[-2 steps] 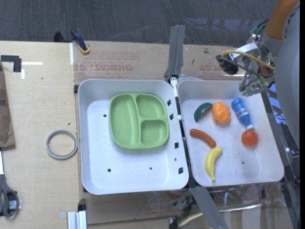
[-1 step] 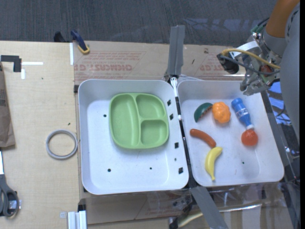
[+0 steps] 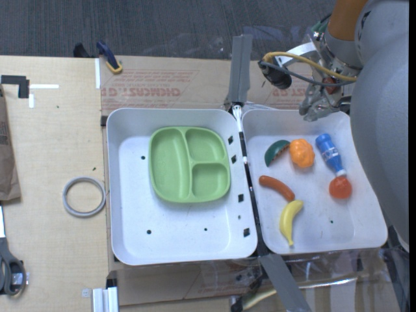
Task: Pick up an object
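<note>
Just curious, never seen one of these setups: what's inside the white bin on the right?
Inside the right bin: a banana, a sausage, an orange, a blue bottle, a red tomato and a dark green piece. The arm covers the bin's far right edge.

Right bin (image 3: pixel 364 229), loose items: green wedge (image 3: pixel 275 151) beside orange fruit (image 3: pixel 301 153); blue bottle (image 3: pixel 329 153), lying flat; red ball (image 3: pixel 340 188); red sausage (image 3: pixel 277 187), diagonal; yellow banana (image 3: pixel 290 221), near front.

Smooth matt-plastic green tray (image 3: pixel 190 164), glossy white plastic bins (image 3: pixel 175 239), brown cardboard (image 3: pixel 162 86) beneath.
</note>
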`<state>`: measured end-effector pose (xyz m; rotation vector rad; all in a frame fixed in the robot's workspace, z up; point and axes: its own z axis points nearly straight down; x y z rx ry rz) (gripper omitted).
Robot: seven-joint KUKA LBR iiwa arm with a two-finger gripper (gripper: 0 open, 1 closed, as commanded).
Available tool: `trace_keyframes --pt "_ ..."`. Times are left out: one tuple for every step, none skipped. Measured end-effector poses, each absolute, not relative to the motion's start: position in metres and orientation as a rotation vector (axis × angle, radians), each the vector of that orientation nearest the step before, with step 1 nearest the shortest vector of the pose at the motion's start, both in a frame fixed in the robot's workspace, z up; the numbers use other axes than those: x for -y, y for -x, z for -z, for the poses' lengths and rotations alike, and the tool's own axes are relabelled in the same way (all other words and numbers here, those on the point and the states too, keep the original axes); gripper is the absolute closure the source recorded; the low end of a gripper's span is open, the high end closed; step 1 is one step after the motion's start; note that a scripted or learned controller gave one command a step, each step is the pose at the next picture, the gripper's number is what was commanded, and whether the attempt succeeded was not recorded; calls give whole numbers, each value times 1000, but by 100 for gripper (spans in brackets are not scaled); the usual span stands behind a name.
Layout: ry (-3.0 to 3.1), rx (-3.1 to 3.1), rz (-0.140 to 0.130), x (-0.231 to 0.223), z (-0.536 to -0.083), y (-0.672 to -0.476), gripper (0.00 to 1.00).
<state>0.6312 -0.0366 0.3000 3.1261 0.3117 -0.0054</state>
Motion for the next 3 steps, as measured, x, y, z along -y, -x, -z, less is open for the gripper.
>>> trace_keyframes --pt "-3124 -324 6 100 -332 -636 100" --pt "-3126 -316 7 65 -279 -641 100" --pt "-3123 -342 6 28 -246 -649 100"
